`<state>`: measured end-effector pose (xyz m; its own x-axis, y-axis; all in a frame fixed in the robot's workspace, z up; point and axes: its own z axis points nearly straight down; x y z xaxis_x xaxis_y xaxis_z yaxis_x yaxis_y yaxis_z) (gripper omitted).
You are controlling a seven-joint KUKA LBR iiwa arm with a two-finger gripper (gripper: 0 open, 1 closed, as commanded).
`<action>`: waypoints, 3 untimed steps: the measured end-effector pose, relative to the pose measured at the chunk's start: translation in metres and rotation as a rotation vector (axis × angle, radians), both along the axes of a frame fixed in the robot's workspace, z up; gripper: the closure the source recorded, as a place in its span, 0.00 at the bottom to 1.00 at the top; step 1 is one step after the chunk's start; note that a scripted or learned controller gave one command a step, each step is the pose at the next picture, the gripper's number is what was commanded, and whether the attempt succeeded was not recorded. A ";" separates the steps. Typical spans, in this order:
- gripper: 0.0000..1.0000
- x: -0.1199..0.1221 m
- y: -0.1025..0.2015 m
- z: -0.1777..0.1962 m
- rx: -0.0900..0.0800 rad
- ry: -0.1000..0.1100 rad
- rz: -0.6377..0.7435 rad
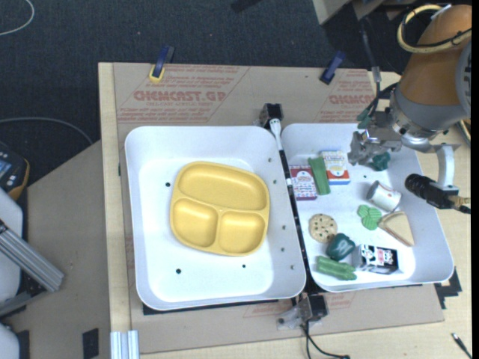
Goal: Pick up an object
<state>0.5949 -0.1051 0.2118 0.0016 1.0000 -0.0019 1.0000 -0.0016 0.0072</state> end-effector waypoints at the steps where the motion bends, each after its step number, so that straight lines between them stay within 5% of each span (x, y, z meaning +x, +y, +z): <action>1: 1.00 0.001 0.000 0.014 0.001 0.002 0.002; 3: 1.00 0.023 0.098 0.024 0.004 0.002 0.008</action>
